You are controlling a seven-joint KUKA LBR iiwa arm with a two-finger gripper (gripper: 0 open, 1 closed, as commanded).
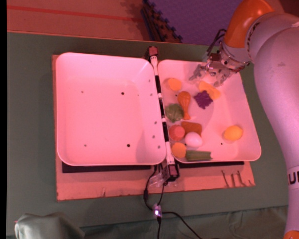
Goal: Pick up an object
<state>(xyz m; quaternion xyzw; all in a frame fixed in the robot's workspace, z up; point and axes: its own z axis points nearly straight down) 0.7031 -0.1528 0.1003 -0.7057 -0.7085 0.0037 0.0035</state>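
We're seeing the gripper [210, 74] hanging over the right bin [239, 101] at its far edge, w/ fingers looking spread and nothing btwn them. An orange piece [210, 89] is lying just below it, beside a purple one [203, 99].

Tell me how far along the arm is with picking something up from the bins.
Early stage. Done: the pincer is over the right bin's far end. In hand: nothing visible between its fingers; it sits just above the yellow piece and purple grapes. Left: closing on an item and lifting it.
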